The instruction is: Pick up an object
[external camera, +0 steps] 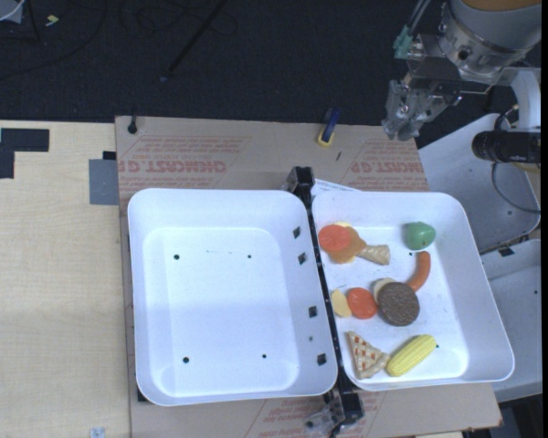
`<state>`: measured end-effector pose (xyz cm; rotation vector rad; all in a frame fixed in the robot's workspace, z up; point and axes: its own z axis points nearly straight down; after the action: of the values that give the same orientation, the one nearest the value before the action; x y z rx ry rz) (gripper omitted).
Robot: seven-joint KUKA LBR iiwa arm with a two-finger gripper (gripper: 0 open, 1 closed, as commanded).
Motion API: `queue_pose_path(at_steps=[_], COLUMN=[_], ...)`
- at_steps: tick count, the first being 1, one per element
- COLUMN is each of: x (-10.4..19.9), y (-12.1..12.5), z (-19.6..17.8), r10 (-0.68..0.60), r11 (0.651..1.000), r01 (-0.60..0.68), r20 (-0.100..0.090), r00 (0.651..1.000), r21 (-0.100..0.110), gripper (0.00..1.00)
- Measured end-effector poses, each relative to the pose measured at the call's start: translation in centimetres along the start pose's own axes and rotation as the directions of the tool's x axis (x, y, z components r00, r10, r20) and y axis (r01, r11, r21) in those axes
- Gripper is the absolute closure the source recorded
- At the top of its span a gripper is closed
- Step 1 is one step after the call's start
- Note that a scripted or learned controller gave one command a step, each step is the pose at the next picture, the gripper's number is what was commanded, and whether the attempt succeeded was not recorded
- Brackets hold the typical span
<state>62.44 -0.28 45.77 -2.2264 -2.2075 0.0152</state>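
My gripper (404, 128) hangs high above the bench, past the far edge of the right bin (479, 272), with nothing seen between its fingers. In that bin lie several toy foods: a green round piece (420, 234) at the far right, a red-orange sausage (421, 270), an orange-red round piece with a tan handle (338, 242), a red tomato-like piece (361, 303), a brown cookie (399, 304), a waffle-patterned wedge (364, 354) and a yellow corn cob (411, 355).
The left bin (215, 295) sits beside the right one, joined by a black divider with clips (312, 272). A small blue and yellow item (328, 128) lies on the cardboard behind the bins. Dark floor lies beyond the bench's far edge.
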Motion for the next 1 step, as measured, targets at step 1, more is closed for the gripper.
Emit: queue_pose_path(at_steps=[1], x=[3.07], y=[-2.32], z=[-8.47], r10=[-0.011], r11=[1.000], r01=[0.011], r20=[-0.004], r00=[1.000], r21=[-0.016], gripper=[1.00])
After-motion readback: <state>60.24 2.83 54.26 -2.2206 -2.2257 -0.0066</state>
